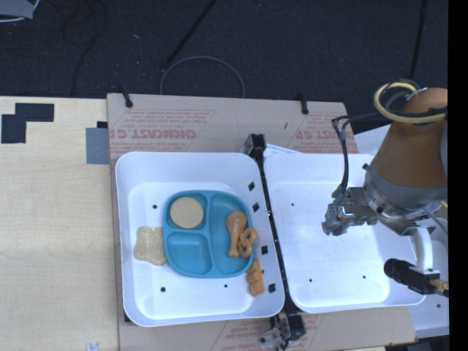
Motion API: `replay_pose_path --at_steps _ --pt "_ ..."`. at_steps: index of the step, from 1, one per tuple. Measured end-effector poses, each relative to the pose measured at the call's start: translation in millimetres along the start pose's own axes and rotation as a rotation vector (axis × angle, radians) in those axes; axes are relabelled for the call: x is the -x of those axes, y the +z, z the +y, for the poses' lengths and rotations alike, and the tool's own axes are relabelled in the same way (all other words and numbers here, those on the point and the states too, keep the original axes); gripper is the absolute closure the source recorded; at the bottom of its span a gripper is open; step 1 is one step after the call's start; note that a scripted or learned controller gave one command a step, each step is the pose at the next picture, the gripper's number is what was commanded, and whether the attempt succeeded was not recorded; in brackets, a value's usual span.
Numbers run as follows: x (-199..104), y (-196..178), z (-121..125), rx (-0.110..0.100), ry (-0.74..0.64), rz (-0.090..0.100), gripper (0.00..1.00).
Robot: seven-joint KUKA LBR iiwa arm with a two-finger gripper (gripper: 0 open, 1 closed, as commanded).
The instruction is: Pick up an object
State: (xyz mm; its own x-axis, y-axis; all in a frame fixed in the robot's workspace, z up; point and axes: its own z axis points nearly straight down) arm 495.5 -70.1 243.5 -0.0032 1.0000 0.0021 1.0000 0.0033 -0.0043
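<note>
The arm's gripper hangs over the right bin; whether its jaws are open or shut cannot be told. In the left bin lies a blue divided tray holding a round tan disc and a brown pretzel-like piece. A pale flat piece touches the tray's left edge. A small orange-brown piece lies just right of its near corner.

Cardboard sheet bears upside-down red print, unreadable
</note>
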Motion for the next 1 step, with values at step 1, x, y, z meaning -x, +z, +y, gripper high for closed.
replay_pose_path --at_steps 1 --pt "-48.7 13.2 5.1 -0.002 0.0 0.0 1.0"
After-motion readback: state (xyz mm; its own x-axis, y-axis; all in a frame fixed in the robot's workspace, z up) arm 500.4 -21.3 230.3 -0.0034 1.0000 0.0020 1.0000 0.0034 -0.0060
